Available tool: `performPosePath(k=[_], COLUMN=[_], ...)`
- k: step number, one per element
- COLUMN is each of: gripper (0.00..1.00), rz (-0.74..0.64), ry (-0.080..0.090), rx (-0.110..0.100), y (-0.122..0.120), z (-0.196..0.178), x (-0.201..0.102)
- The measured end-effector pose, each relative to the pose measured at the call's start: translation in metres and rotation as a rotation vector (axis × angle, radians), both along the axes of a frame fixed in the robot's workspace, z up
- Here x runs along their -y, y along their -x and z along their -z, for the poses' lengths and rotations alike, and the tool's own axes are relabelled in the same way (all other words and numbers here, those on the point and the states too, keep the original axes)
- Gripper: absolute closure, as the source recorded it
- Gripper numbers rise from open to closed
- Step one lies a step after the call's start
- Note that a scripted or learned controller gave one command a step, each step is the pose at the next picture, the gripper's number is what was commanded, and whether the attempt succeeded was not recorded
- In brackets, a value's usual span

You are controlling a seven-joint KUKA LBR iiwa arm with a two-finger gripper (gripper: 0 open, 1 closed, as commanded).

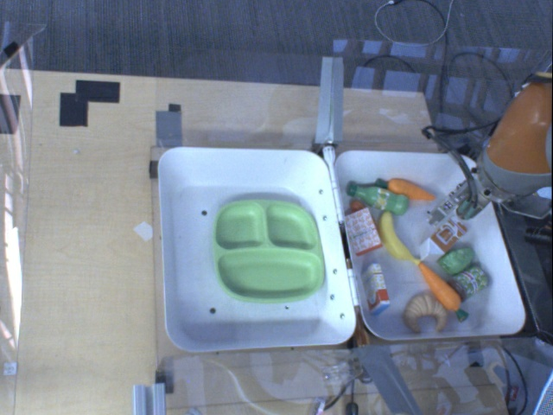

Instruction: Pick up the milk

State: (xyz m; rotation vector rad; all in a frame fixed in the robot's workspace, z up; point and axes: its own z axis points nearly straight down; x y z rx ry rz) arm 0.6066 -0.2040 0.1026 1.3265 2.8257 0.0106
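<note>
The milk (375, 288) is a small white carton with a red end. It lies on its side on the floor of the right bin (510, 314), near the bin's left wall and towards the front. My gripper (449, 215) hangs over the right part of that bin, above a small brown box (451, 234). It is well to the right of the milk and farther back, and nothing of the milk touches it. The grey arm with its orange band (522, 137) reaches in from the right edge.
Around the milk lie a red-and-white packet (362, 231), a banana (395, 237), a carrot (439, 286) and a croissant (425, 312). A green bottle (378, 197), a second carrot (410, 188) and green cans (462, 271) are also there. The left bin holds a green divided plate (266, 250).
</note>
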Motion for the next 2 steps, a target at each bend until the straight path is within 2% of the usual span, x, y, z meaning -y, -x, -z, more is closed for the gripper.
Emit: performPosePath(k=[1, 2], gripper=[1.0, 1.0], rz=[-0.029, 0.095], ry=[-0.001, -0.004], rx=[-0.012, -0.016], y=[0.051, 0.09], z=[-0.083, -0.098], x=[-0.057, -0.111])
